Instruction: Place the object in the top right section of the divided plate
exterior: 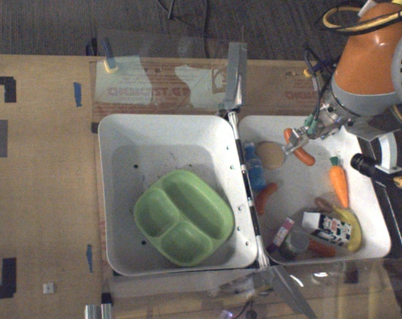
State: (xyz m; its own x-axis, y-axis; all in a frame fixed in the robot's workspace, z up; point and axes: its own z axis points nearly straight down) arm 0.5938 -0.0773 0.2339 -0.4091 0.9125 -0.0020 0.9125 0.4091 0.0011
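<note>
The claw (300, 140) hangs over the right bin (373, 241), its fingers clamped on a small orange-red sausage (299, 147) lifted beside a tan potato (271, 155). A carrot (339, 185), a banana (351, 226) and a small carton (327, 225) lie below. In the left bin (121, 138), the green divided plate (183, 216) sits tilted on the tabletop.

Faint reddish lettering on the flattened brown cardboard sheet (167, 88) behind the white bins is too blurred to read.
</note>
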